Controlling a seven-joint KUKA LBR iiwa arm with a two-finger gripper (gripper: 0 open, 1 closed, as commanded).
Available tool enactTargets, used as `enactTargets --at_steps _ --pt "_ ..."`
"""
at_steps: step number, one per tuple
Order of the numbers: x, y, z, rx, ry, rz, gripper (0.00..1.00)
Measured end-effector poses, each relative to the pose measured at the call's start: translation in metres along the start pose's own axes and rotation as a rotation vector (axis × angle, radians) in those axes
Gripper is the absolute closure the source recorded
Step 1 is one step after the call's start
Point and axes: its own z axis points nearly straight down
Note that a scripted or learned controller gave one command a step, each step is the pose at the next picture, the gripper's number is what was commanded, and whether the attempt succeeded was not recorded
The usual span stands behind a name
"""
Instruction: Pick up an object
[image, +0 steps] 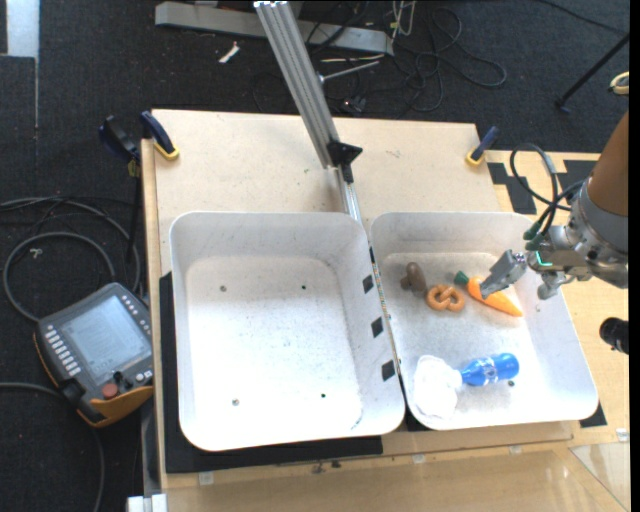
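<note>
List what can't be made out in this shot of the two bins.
- Gripper: its fingers hang over the orange carrot toy, too small and blurred in the camera view to judge any grip.
- Carrot toy's upper end: covered by the gripper.
- Small brown object: too small to identify.
- White item beside the blue bottle: its make is unclear.
- Arm: cut off by the right edge.

No text, label, brand or number is legible anywhere on the bench
</note>
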Motion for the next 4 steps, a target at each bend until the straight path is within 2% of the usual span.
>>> enactTargets --at_steps 1,3,4 --pt "0.001 0.003 0.063 0.007 0.001 0.001 0.0" --pt "-0.008 0.008 0.156 0.005 0.001 0.001 0.0" --pt "-0.009 0.009 0.143 0.0 0.0 0.001 1.0"
